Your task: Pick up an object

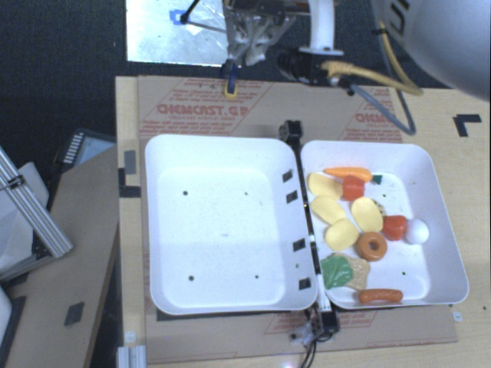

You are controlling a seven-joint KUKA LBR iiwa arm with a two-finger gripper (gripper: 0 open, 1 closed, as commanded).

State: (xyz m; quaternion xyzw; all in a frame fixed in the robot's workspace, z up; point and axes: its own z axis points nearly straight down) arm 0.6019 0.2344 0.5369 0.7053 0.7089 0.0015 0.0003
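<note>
My gripper hangs high over the bench's far edge, above and behind the left bin. Its fingers taper to a shut point with nothing between them. The toy foods lie in the right bin: an orange carrot, a red block, several yellow pieces such as one at the bin's middle, a brown doughnut, a red tomato, a white egg, a green leaf and a sausage.
A black hinge strip runs between the two bins. A small blue and yellow fixture stands on the cardboard sheet just below the gripper. Cables trail from the arm across the bench's far right. A metal frame stands at the left.
</note>
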